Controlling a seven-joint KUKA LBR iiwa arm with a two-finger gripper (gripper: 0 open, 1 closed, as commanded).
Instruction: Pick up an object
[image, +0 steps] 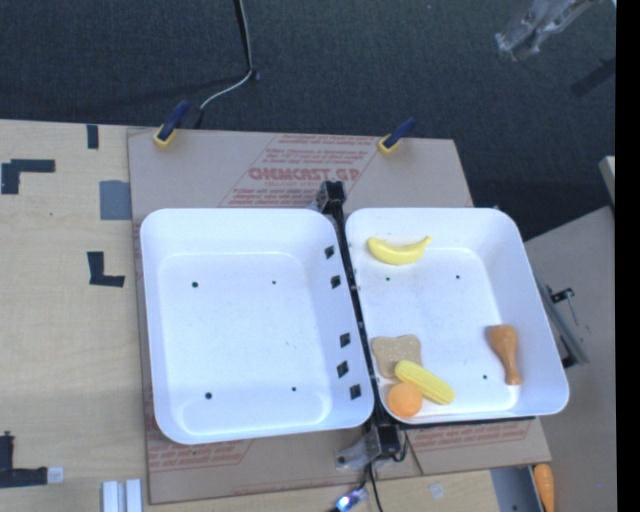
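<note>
The right bin (510, 240) holds several toy foods. A yellow banana (398, 249) lies near its far left corner. A tan bread slice (396, 350), a yellow corn cob (424, 382) and an orange (405, 400) crowd together at its near left corner. A brown drumstick (505, 352) rests by the right wall. My gripper (535, 25) hangs blurred high at the top right, beyond the bins and well clear of every object, with nothing seen in it.
The left bin (240, 320) sits beside the right one on a cardboard sheet (290, 170) held by two clamps (172, 123). A cable (240, 60) runs down from the top. An orange item (544, 487) pokes in at the bottom right.
</note>
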